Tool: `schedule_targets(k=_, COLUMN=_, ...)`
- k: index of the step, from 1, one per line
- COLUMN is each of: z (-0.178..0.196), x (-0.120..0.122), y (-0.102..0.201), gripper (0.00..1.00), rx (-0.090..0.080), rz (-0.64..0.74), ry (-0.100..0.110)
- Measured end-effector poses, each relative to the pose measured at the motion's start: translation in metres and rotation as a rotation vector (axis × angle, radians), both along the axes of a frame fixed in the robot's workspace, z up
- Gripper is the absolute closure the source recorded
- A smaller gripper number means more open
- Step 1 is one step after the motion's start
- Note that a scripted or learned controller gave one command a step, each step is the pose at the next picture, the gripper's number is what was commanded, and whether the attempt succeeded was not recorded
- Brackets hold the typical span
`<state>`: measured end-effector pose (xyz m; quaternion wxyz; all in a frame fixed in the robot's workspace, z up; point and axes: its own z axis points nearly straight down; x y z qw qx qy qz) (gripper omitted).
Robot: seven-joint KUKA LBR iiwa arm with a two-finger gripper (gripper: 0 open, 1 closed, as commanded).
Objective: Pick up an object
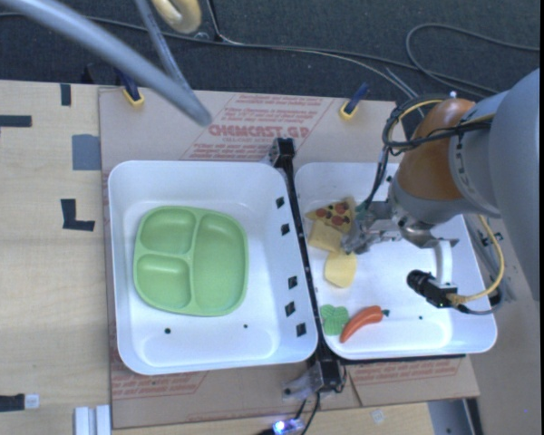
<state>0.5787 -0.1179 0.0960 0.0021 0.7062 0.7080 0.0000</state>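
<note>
Camera view showed my gripper (355,241) low in the right bin (453,333), at the toy pizza slice (331,219). A cheese wedge (341,270) and toy carrot (360,322) lay below. A green divided plate (190,260) sat in the left bin (127,333).

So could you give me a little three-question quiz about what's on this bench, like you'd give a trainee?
1. True or false: the pale green divided plastic plate lies in the left white bin.
2. Which item lies nearest the bottom edge of the right white bin? A) orange toy carrot with green top B) toy pizza slice C) yellow cheese-like wedge
3. Fill in: the grey arm's jaws hover over the ___ bin.

Key: 1 true; 2 A; 3 right.
</note>
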Motion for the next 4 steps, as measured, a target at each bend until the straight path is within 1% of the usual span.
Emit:
schedule_targets(k=1, z=0.057, x=-0.007, y=-0.004, gripper=1.0, rx=0.002, rz=-0.002, ry=0.0)
schedule_targets(k=2, z=0.121, x=-0.003, y=-0.003, gripper=1.0, rx=0.001, rz=-0.001, ry=-0.002)
schedule_targets(k=3, z=0.163, x=-0.003, y=-0.003, gripper=1.0, rx=0.002, rz=-0.001, ry=-0.001)
schedule_targets(k=4, z=0.146, x=-0.018, y=0.047, gripper=1.0, rx=0.003, rz=0.002, ry=0.006)
